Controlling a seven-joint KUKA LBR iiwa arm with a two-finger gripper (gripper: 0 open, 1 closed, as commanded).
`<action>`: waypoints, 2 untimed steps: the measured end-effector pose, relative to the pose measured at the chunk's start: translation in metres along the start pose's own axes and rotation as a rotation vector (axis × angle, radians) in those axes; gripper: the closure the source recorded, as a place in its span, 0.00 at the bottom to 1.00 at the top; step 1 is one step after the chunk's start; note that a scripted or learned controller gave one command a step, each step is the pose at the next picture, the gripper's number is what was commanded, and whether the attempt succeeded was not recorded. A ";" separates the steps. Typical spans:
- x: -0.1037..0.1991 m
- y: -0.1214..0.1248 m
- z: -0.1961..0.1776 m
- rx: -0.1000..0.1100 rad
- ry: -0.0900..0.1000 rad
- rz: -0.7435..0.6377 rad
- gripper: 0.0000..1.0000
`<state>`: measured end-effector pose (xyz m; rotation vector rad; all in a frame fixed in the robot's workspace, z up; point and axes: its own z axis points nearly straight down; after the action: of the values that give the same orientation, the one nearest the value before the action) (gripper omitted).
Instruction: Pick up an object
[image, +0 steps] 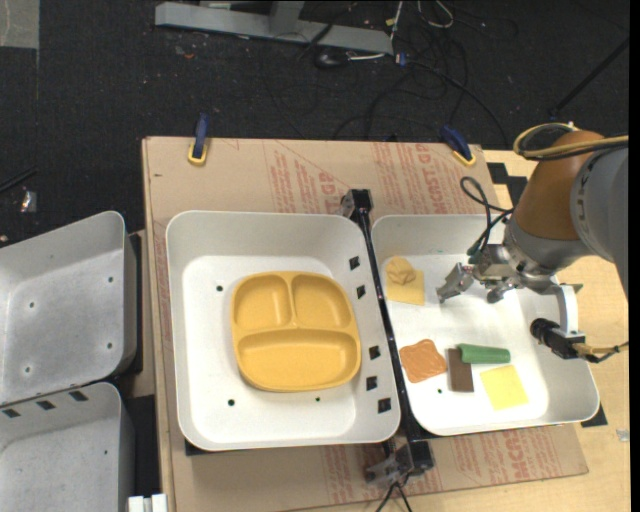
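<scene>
Several small objects lie in the right bin (560, 405). A pale yellow piece (403, 280) rests near its far left. An orange piece (423, 360), a brown block (460, 370), a green block (484, 353) and a yellow square (503, 386) sit toward the front. My gripper (472, 290) hangs over the bin's back middle, just right of the pale yellow piece and apart from it. It is open, with nothing between its fingers.
The left bin (200, 400) holds a yellow divided plate (296, 332). A black divider (375, 290) runs between the two bins. The grey and orange arm (560, 200) reaches in from the right, over the right bin's back edge.
</scene>
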<state>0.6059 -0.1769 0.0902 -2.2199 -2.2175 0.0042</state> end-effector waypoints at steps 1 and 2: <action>0.000 0.002 -0.014 -0.006 -0.002 0.000 1.00; 0.000 -0.005 -0.074 -0.011 -0.003 0.000 1.00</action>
<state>0.6011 -0.1770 0.1642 -2.2273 -2.2241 -0.0049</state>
